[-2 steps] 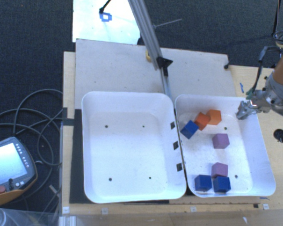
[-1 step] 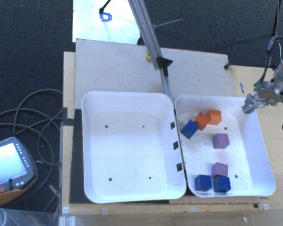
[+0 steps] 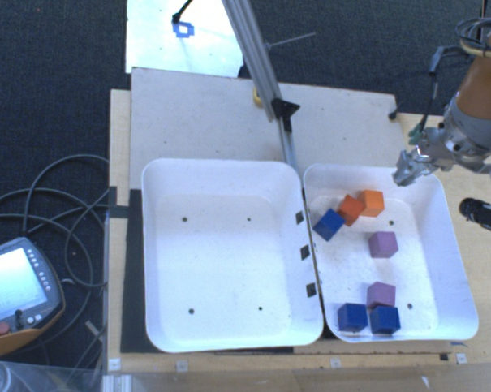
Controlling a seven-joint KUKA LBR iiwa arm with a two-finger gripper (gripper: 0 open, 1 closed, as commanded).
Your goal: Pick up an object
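Two white bins sit side by side on your desk (image 3: 233,117); the left bin (image 3: 227,255) has a bare floor, and all seven blocks lie in the right bin (image 3: 450,249). Your hand (image 3: 409,172) hangs over the right bin's far rim near its right corner, with nothing visibly between its fingers; you cannot tell from this angle how far apart they are. The arm (image 3: 481,96) comes in from the right, above the desk's far right side.

Near the far wall you have an orange block (image 3: 373,202) touching a darker red-orange block (image 3: 350,209), and a blue block (image 3: 329,224) just beside that one, close to the wall shared with the left bin. A purple block (image 3: 382,244) stands alone in the middle with open floor on all sides. At the near wall, a second purple block (image 3: 381,294) sits against two dark blue blocks (image 3: 368,318), which are side by side and close to the rim.

All blocks are small plain cubes, some turned at an angle. A slanted metal pole (image 3: 256,53) crosses the desk's far side and ends near where the two bins meet.
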